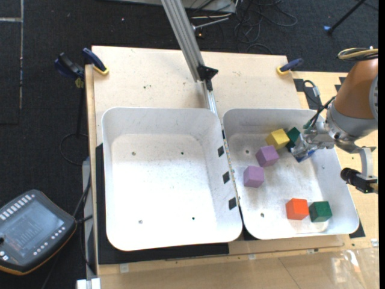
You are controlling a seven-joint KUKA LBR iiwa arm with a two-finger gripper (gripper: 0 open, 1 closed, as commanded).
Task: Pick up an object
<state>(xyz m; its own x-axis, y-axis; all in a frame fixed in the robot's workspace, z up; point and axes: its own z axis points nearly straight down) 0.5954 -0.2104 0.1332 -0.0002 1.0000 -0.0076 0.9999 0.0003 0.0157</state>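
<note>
Wide open floor in the left bin (159,185). Right bin (264,224) is tighter: yellow block (278,138), two purple blocks (267,156) (254,176) crowd its upper part, orange block (296,209) and green block (320,211) touch near the front rim.

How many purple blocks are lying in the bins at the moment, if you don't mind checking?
2, both in the right bin: one purple block near the yellow block, the other purple block just below-left. The gripper might hide more.

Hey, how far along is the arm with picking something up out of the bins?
Done: the gripper has reached into the right bin, beside the yellow block and a dark green block. In hand: nothing visibly lifted; whether it grips anything can't be told. Left: a secure grasp and lift. Two purple blocks, the orange block and another green block lie untouched.
</note>
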